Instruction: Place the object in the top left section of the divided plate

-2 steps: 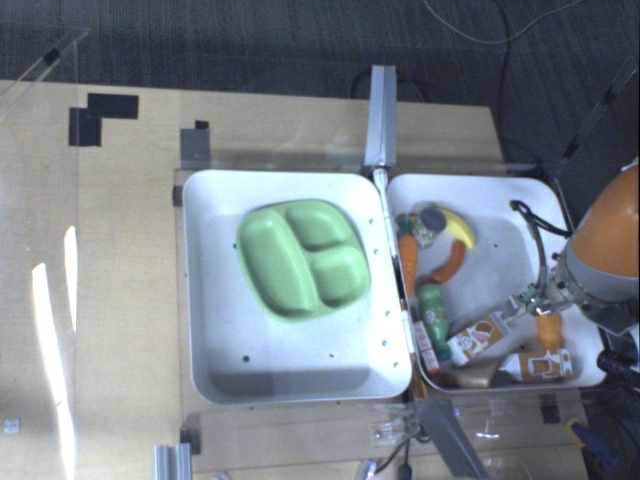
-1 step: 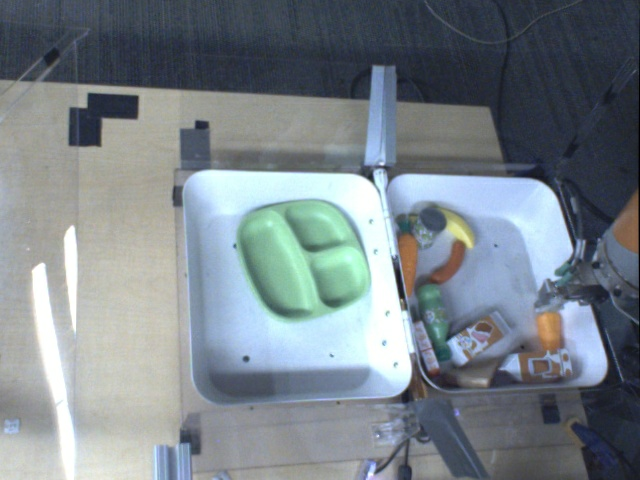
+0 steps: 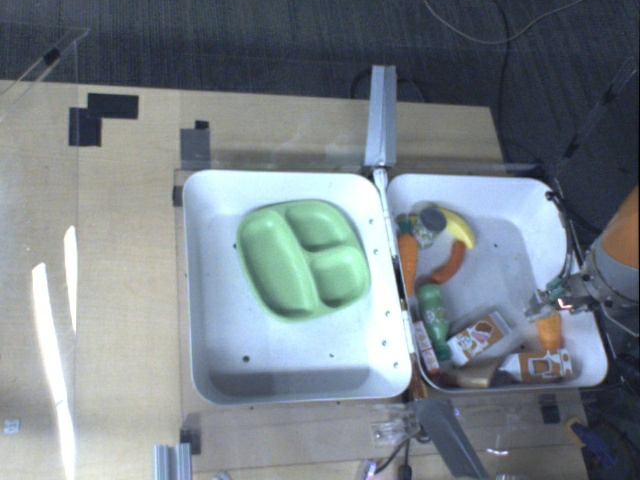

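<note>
Two shallow white bins sit side by side on my bench: the left bin [image 3: 205, 358] holds the light green divided plate [image 3: 302, 257], which lies slightly rotated with all its sections bare, and the right bin [image 3: 500, 203] holds a jumble of items. From my seat I see a yellow banana [image 3: 461, 229] near the far edge, a small grey-capped jar [image 3: 430, 219] just beside it, an orange carrot-like stick [image 3: 408, 264] along the divider wall, a red sausage-shaped piece [image 3: 449, 261], a green bottle [image 3: 433, 313], a white and brown carton [image 3: 478, 337] and an orange and white box [image 3: 545, 367] near the front corner. Nothing from this pile is on the plate. The grey arm with its orange band [image 3: 622, 240] reaches in at the right rim, and the gripper [image 3: 560, 296] hangs over the bin's right side; I cannot tell how it is set.
</note>
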Available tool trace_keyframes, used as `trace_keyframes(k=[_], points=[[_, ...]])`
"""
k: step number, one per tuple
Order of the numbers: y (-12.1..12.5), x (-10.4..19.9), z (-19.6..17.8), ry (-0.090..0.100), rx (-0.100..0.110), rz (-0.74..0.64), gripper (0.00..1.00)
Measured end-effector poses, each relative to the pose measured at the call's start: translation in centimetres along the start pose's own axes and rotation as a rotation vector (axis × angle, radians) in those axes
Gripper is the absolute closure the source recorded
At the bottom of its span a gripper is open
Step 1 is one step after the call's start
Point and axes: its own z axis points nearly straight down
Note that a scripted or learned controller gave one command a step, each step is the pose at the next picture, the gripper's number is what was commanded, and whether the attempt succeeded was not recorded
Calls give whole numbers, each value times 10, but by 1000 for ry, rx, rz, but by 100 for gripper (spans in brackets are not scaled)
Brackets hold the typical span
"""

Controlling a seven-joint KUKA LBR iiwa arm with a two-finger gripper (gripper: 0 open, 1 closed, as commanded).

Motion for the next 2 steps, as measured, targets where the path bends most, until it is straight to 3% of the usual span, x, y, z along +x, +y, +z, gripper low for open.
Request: trace_keyframes(k=[1, 2], points=[[17, 117, 4, 1, -1, 52, 100], [99, 191, -56, 1, -2, 29, 100]])
